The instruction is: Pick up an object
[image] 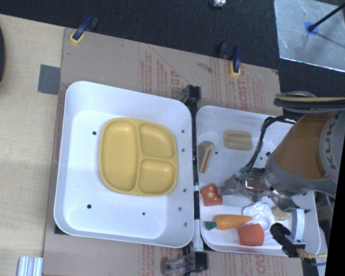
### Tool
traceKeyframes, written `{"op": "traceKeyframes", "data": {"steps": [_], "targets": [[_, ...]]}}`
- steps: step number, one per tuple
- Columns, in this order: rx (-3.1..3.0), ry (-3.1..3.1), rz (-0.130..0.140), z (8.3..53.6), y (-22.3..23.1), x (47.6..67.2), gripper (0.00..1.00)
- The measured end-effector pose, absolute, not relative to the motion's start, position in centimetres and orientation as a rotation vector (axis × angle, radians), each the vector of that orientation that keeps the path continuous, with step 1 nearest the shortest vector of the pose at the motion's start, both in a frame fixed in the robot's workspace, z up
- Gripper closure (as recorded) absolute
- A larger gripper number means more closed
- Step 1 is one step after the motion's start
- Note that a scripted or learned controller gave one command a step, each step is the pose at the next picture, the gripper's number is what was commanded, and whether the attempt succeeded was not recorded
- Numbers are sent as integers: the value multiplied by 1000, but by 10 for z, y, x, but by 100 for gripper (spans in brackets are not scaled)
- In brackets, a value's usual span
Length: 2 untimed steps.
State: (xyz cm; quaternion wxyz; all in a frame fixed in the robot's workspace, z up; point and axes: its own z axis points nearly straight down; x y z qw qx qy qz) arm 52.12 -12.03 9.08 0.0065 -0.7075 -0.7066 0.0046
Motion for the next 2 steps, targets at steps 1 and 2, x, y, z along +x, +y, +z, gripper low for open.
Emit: {"op": "traceKeyframes", "data": {"steps": [1, 2], "targets": [[-2226, -2221, 4, 92, -210, 536, 0], [-2218, -2225, 3, 103, -206, 536, 100]]}}
